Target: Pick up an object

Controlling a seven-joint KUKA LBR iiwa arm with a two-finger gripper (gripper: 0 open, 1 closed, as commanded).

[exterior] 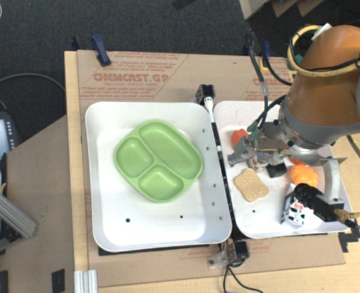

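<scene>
Reaching stage: tool (pixel 244 154) low in right bin (pixel 241 221), state unclear; next, close on cracker (pixel 251 185) at six o'clock.

A single fixed camera is mounted above the bench (pixel 161 72), looking down at a slant. Both white bins (pixel 106 212) fall within frame, side by side. The arm (pixel 326 84) enters from the bins' right side.
</scene>
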